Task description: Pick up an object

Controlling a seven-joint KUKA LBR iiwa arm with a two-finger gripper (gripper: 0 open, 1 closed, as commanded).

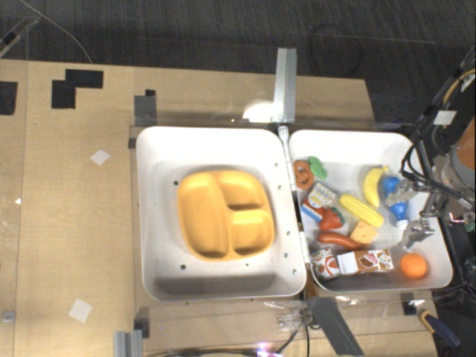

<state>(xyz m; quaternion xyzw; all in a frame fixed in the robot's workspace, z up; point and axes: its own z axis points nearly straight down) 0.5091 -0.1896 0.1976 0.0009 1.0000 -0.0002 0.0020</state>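
Two white bins, one yellow tray, one orange, pincer state unclear

You have two white bins. The left one holds one yellow tray. In the right one you can count one banana, one corn cob, one orange, one sausage and one carton.
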